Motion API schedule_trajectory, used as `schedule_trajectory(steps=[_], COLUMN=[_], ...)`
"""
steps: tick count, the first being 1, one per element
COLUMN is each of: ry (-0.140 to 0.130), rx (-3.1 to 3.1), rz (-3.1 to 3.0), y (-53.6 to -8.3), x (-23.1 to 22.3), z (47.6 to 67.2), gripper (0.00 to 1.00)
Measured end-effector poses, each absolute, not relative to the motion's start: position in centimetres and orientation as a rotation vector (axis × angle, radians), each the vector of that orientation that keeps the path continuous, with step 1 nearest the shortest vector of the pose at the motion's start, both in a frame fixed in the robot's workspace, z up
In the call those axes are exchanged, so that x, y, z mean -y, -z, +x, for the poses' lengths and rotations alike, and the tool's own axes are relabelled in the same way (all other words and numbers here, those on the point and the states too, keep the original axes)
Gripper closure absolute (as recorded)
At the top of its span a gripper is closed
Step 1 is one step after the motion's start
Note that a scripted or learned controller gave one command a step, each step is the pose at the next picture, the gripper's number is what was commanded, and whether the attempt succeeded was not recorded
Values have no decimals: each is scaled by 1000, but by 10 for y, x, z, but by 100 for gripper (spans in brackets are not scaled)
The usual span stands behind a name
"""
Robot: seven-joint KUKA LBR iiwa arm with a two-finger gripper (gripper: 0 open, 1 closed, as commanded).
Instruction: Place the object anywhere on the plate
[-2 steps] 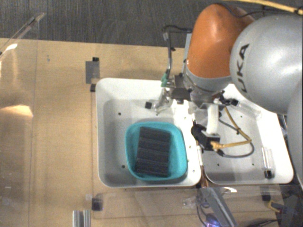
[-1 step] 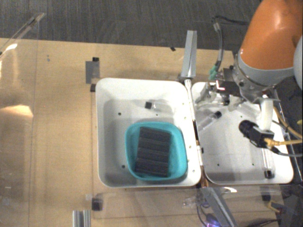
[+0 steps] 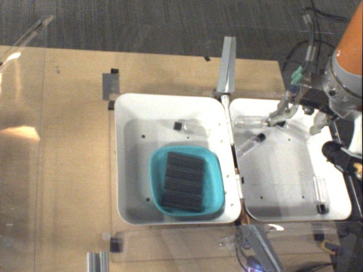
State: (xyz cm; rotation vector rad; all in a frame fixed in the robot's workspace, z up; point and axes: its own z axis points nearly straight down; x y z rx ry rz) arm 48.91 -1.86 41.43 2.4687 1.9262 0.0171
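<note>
A teal square plate [image 3: 214, 173] sits in the left white bin [image 3: 129, 169], toward its front. A dark ridged block [image 3: 182, 181] lies flat on the plate, roughly centred, with its long side running front to back. My gripper [image 3: 282, 113] hangs over the back edge of the right bin [image 3: 295, 200], far from the plate and the block. I see nothing held in it. The grey arm with its orange band [image 3: 351, 47] comes in from the upper right.
A small clear tube with a black cap [image 3: 187, 127] lies in the left bin behind the plate. Clear tubes lie in the right bin near the back left [image 3: 249, 121], below that [image 3: 250, 143] and at the front right [image 3: 320, 194]. A metal divider [image 3: 227, 67] stands between the bins.
</note>
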Motion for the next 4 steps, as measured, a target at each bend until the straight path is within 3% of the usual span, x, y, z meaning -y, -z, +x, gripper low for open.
schedule_trajectory(steps=[1, 2, 3, 4], ry=[-12, -20, -7, -5], rx=[-1987, -1994, -2038, -2024], rz=[2418, 2402, 2384, 2400], y=[-437, -449, -399, -320], x=[112, 111, 78, 10], z=[503, 506, 539, 586], gripper=[0, 100, 100, 100])
